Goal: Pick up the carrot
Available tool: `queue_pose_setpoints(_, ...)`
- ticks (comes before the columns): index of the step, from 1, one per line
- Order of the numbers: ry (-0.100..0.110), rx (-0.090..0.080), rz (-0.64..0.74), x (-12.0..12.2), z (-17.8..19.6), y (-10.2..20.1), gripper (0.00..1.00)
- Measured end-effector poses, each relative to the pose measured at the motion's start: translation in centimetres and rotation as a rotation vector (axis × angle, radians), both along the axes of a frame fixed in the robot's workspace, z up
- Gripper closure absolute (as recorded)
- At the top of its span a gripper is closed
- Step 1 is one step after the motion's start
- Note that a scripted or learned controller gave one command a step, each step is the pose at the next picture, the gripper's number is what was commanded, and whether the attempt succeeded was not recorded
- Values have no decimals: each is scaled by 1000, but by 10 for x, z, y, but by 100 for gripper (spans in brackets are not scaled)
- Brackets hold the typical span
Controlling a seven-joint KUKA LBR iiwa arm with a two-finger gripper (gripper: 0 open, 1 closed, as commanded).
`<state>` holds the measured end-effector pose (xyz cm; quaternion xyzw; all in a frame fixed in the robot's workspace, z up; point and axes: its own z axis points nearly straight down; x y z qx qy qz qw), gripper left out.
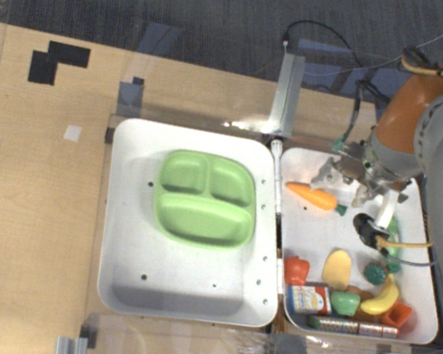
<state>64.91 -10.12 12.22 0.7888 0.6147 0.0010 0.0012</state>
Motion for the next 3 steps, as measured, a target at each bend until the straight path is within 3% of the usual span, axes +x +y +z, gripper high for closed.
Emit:
queue_pose_setpoints(1, -40, -9, 68, 1, -16, 2, 0)
queue_pose_setpoints(2, -10, -1, 35, 5, -32, -2, 0)
queue_pose_setpoints(3, -7, 0, 144, -48, -33, -8, 0)
